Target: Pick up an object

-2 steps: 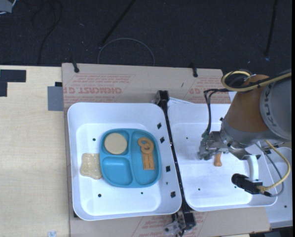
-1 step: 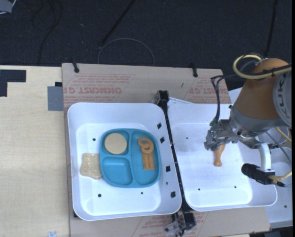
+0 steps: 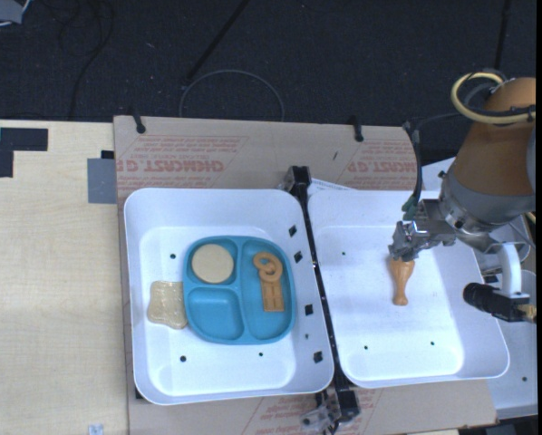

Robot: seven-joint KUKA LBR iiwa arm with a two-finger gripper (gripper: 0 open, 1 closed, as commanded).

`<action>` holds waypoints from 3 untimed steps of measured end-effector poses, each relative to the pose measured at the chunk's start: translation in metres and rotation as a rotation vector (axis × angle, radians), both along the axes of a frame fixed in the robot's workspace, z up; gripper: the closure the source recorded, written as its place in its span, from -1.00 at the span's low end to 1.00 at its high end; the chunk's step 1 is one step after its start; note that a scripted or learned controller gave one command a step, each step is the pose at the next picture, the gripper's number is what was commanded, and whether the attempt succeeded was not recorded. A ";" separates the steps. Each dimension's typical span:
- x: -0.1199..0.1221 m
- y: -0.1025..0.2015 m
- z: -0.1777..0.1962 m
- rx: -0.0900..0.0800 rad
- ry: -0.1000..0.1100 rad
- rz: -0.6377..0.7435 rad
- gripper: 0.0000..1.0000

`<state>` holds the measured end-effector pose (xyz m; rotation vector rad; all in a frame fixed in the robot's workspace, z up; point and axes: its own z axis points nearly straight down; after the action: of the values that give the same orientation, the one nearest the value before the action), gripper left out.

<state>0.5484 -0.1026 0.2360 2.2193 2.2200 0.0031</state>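
Orange-brown and slim, the wooden peg [image 3: 400, 283] stands in the right bin [image 3: 434, 356], and I see its top end directly under the gripper [image 3: 405, 250], whose jaws seem to be closed on that top end. In the left bin [image 3: 153, 370] I see a blue divided tray [image 3: 235, 329] that carries a round beige disc [image 3: 212, 263] and a wooden key shape [image 3: 269, 279]. A pale flat piece [image 3: 167, 304] lies touching the left edge of the tray.

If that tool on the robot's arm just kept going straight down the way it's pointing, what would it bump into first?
Most likely the tan cone-shaped piece right under the tool in the right bin. The two look very close or touching, though depth is hard to judge from above.
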 end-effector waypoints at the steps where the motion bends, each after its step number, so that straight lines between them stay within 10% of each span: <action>1: -0.014 0.049 0.007 0.003 0.006 0.003 1.00; 3: -0.028 0.143 -0.005 0.002 0.007 0.004 1.00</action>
<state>0.5199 0.0401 0.2315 2.2191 2.2294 -0.0022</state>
